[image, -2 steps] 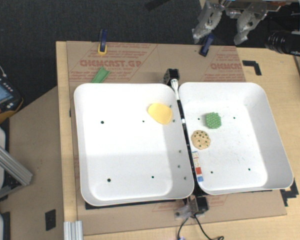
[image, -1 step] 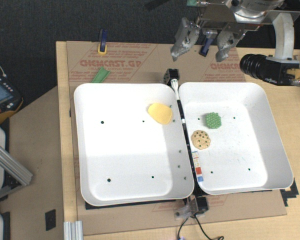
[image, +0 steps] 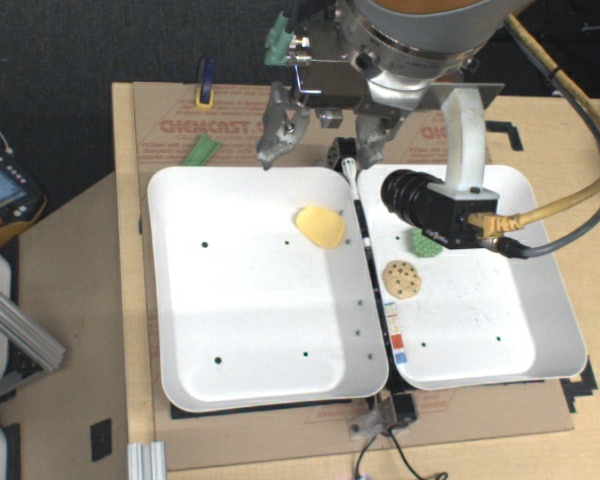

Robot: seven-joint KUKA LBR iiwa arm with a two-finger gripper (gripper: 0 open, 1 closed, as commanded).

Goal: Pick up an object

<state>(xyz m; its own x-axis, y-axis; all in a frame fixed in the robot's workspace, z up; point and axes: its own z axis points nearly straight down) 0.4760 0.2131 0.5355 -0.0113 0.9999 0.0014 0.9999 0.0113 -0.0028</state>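
Two metal fingers of the gripper (image: pixel 320 136) hang spread wide apart with nothing between them, one near the back rim of the left bin (image: pixel 180 268) and the other over the divide between the bins, at about 12 o'clock in the view. Just below them, toward 6 o'clock and still clear of both fingertips, lies the yellow object (image: pixel 321 227), sitting in the left bin's upper-right part near the shared wall.

That yellow piece looks like the nearest candidate. To take it well, I judge the gripper should shift toward 6 o'clock until the piece sits centred between the fingers, descend straight, and close only once both tips are below its widest part. The bin wall at 3 o'clock of the piece leaves little room, so turning the fingers to close along the wall, not across it, seems safer.

The yellow object is a rounded, smooth, matte lump, probably soft or plastic. In the right bin (image: pixel 540 298) a round tan cookie (image: pixel 403 279) with dark specks lies flat near the divide; at its 1 o'clock a green item (image: pixel 426 243) peeks from under a black cylindrical camera mount (image: pixel 430 208). Both bins are shallow, glossy white plastic with rounded corners, resting on a brown cardboard sheet (image: pixel 140 148). A green strip (image: pixel 200 150) lies on the cardboard at 10 o'clock.
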